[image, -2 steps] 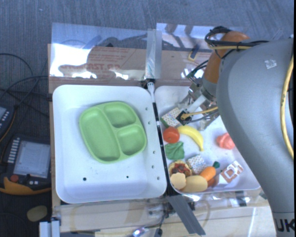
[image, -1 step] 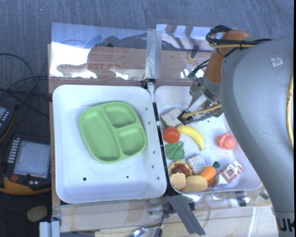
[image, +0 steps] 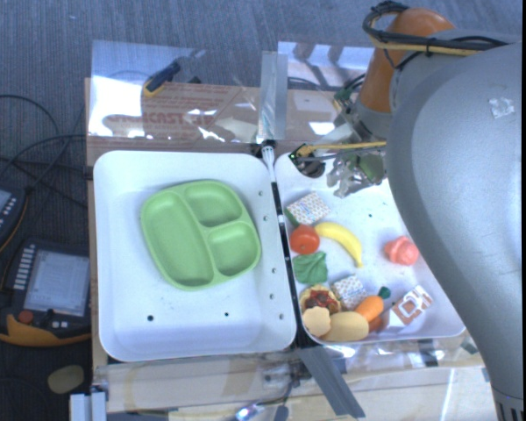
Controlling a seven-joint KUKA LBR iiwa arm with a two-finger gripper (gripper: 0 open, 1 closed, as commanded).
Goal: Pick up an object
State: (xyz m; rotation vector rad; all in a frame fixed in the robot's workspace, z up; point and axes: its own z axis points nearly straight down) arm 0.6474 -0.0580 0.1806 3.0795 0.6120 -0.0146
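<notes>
Zero pickups so far, going by this shot. Gripper (image: 355, 175) up at the far end of the right bin (image: 381, 217), close to the back wall, with nothing visible in its grasp. Can't tell whether spread or pinched together: too blurry, and half tucked under the arm.

Plenty to choose from, mostly in the middle and near half of that bin:
- checkered packet (image: 309, 207), nearest the gripper
- banana (image: 344, 239), with a red tomato (image: 304, 239) just to its left
- green leafy piece (image: 310, 267) right below the tomato
- pink toy (image: 402, 251) off toward the right side
- carrot (image: 369, 306), beige potato-looking lump (image: 346, 326) and small white box (image: 411, 304), crowded along the near edge

Over in the left bin (image: 105, 235), a green divided plate (image: 202, 232) lying flat.

Looks like the approach stage: no contact with anything, no lift. Probably left to do: settle on a target, come down over it, close, raise it clear. Best bets maybe the packet or the banana, both lying apart from the clutter.
</notes>
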